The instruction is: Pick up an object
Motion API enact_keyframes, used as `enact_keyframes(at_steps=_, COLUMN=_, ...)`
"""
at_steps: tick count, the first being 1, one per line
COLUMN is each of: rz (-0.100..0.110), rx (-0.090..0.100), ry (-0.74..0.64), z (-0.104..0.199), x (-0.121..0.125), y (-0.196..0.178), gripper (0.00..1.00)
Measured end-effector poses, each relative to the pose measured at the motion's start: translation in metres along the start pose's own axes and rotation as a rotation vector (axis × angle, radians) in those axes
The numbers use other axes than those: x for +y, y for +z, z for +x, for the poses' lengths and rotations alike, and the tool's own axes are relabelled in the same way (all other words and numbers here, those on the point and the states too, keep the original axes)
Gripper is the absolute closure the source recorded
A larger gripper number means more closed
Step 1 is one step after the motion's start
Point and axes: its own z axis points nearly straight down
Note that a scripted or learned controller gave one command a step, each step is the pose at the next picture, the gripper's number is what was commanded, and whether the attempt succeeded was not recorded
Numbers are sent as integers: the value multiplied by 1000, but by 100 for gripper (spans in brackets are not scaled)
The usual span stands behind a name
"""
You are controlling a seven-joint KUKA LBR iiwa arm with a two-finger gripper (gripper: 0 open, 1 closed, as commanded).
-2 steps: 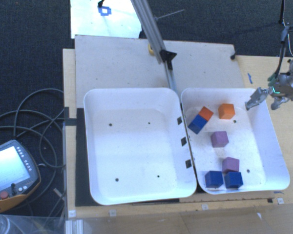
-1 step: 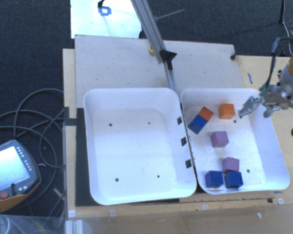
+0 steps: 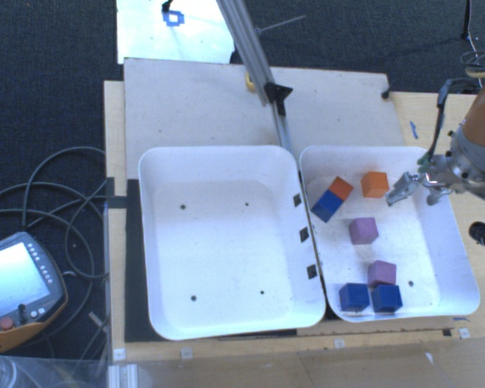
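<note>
Blocks are scattered in the right bin, which serves as the landmark. An orange block is seen near its far wall, and just left of that an orange-and-blue block pair lies touching, tilted, toward the bin's left wall. A purple block is set near the bin's middle. Against the near wall, two dark blue blocks sit side by side, with a second purple block just behind them. The gripper is seen over the bin's far right part, just right of the orange block, pointing left toward it. Whether anything is touched, or how the gripper is set, cannot be told. The left bin adjoins the right bin's left wall.
</note>
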Motion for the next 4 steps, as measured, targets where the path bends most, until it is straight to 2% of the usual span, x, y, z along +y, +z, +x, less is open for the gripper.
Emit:
enact_keyframes(at_steps=1, rz=2, rx=1, ry=0, z=-1, x=0, y=62, gripper=0)
enact_keyframes(at_steps=2, rz=-7, rx=-2, ry=-2, z=-2, x=2, y=47, gripper=100)
enact_keyframes(at_steps=3, rz=-10, rx=-2, ry=-3, z=3, x=6, y=-17, gripper=100)
enact_keyframes(at_steps=4, rz=-9, rx=-2, ry=-3, z=3, x=12, y=-62, gripper=100)
